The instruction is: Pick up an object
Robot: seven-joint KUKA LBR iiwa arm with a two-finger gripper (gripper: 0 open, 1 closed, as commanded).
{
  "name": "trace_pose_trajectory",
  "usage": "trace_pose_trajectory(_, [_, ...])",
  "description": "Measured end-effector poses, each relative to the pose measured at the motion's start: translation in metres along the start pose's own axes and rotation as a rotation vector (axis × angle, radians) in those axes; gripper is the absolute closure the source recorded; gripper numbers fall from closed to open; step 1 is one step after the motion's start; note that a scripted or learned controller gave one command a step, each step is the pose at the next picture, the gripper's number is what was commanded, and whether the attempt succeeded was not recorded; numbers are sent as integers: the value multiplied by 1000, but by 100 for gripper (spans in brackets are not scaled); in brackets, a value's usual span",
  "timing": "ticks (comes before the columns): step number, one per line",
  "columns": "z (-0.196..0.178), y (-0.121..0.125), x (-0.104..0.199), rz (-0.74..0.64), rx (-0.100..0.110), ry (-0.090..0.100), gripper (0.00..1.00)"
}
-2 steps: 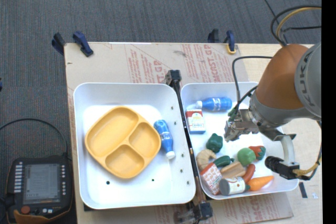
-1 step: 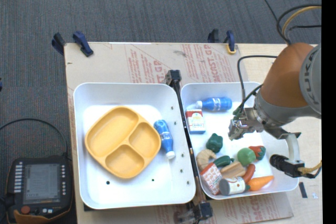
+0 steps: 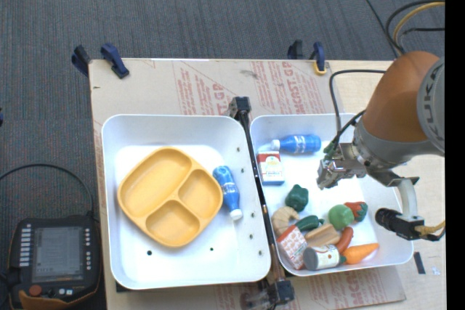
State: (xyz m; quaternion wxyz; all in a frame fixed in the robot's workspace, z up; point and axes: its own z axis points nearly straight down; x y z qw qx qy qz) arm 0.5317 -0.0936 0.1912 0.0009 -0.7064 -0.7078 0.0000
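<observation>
Your claw [image 3: 328, 174] hangs over the right bin [image 3: 305, 123], just above the open white floor between the blue bottle [image 3: 299, 144] at the far side and the heap of toy food at the near side. Whether it is released or clenched I cannot tell from this angle; the metal parts at the wrist blur together, and nothing is visibly caught in it.

The task leaves the choice of object to you, so pick the easy one. The dark green pepper [image 3: 296, 197] lies just beside the claw on the left and stands a little apart from the pile, with bare floor round most of it. That looks like the best candidate. The small red and white carton [image 3: 271, 168] near the bin's left wall is another, but the wall may crowd one side of the grasp.

Avoid the near corner, where the can [image 3: 323, 257], the carrot [image 3: 361, 253], the green round vegetable [image 3: 340, 215] and the bread-like piece [image 3: 284, 217] touch or overlap; a descent there would likely push things aside rather than catch one.

Centre over the pepper, come straight down, and close across its narrower width. Lift slowly and check that it rises with you.

The left bin [image 3: 116, 134] holds a yellow divided plate [image 3: 169, 196] and a second blue bottle [image 3: 227, 190]; leave them.
</observation>
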Motion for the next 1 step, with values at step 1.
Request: trace_pose_trajectory(1, [-15, -19, 7, 0, 2, 0, 100])
